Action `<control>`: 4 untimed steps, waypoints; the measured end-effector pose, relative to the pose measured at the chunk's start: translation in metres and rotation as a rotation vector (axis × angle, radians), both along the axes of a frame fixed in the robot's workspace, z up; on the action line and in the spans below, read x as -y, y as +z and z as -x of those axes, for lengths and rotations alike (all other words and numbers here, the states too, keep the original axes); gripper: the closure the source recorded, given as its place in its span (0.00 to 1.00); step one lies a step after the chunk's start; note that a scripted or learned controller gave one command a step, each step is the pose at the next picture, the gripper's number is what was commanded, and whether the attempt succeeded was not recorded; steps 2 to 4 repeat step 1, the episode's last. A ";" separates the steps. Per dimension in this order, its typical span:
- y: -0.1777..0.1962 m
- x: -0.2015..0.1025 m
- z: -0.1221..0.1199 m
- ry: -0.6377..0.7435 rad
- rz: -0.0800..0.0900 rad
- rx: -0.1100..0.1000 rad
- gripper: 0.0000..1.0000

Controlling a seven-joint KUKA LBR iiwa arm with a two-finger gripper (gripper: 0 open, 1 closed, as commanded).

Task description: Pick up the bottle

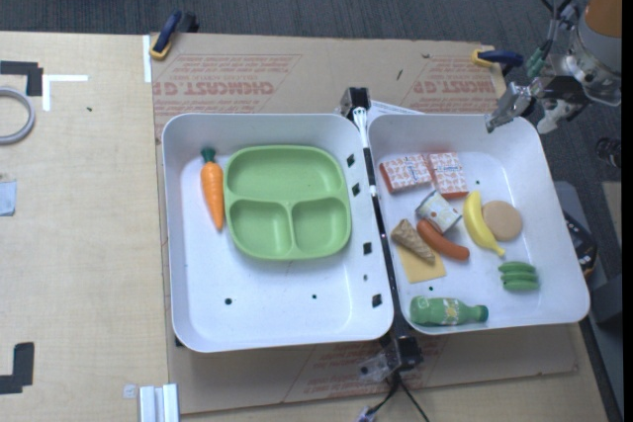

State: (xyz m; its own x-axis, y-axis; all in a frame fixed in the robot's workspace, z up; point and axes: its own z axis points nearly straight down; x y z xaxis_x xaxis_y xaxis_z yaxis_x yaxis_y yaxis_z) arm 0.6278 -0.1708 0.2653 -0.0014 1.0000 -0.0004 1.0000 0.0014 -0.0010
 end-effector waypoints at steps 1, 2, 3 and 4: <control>0.010 0.000 0.000 0.003 0.001 0.000 1.00; 0.010 0.000 0.000 0.003 0.001 0.000 1.00; 0.010 0.000 0.000 0.003 0.001 0.000 1.00; 0.010 0.000 0.000 0.003 0.001 0.000 1.00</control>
